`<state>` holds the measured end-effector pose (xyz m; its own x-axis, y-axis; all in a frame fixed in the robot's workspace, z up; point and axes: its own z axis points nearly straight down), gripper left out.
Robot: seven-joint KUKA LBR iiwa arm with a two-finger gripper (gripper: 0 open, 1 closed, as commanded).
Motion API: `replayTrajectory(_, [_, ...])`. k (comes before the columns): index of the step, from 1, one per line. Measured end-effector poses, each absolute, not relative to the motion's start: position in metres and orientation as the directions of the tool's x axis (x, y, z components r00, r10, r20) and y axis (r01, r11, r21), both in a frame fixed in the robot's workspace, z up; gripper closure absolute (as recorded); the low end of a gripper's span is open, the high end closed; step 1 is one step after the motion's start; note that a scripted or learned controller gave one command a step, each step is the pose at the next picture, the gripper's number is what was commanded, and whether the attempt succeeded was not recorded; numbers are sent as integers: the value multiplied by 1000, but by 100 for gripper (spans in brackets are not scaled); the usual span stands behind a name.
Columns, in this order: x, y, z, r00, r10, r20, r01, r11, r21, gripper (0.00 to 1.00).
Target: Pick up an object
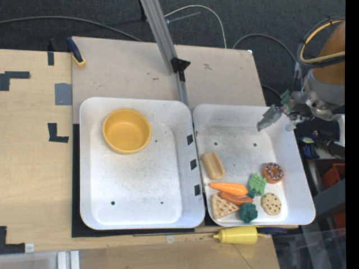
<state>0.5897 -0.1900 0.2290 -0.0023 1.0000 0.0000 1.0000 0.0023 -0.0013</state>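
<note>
Arm [328, 66] cut off at the right edge, grey with an orange band; gripper [268, 119] hanging over the upper right corner of the right bin [235, 122], small and blurred, so cannot tell whether spread or pressed together; nothing seen between the fingers. Crowded into the right bin's lower half: tan bread roll [212, 165], smooth orange carrot [228, 189], hot dog [235, 198] partly hidden under the carrot, triangular pizza slice [223, 207], two knobbly green broccoli pieces [257, 184], round chocolate doughnut [272, 172], speckled cookie [271, 203]. In the left bin [140, 206], a round yellow bowl [127, 130]. Below the bins, a yellow mustard bottle [238, 235] lying flat.
</note>
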Motion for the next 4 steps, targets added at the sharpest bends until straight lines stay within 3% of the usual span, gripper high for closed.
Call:
replayTrajectory(1, [590,-190,229,-2,1000,0,1000,2,-1,0])
replayTrajectory(4, [589,-199,88,-2,1000,-3,1000,2,0,0])
